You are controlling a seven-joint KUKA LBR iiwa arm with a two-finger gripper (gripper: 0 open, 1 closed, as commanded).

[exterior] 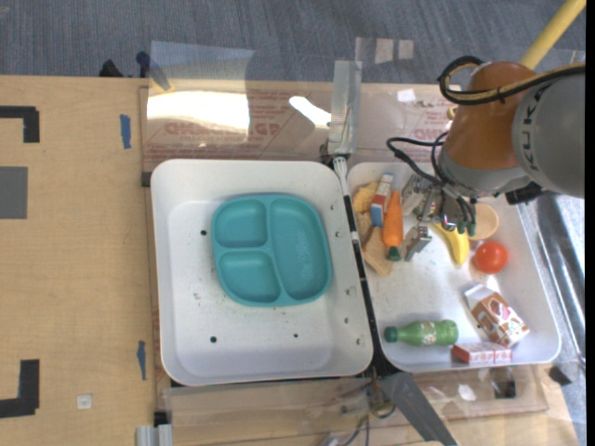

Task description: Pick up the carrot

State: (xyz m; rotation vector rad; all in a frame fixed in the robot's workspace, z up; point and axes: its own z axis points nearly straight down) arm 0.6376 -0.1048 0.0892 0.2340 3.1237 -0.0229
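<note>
While the gripper [420,235] is hovering just right of the carrot [393,219], lying at the right bin's [539,337] far-left corner, its jaws are standing parted and empty; closing here risks catching the crowded neighbouring banana [455,242] instead.

This is a robotics lab set up for pick-and-place trials, not a home kitchen. The landmark is the left white bin [177,277], which sits on a bench of plywood and cardboard [65,249] marked with black tape. Inside it lies a teal divided plate [272,249]. Just right of it, a second white bin [539,333] holds toy food. A grey industrial arm [548,128] reaches over that bin. Behind both lies grey carpet [279,7].
</note>
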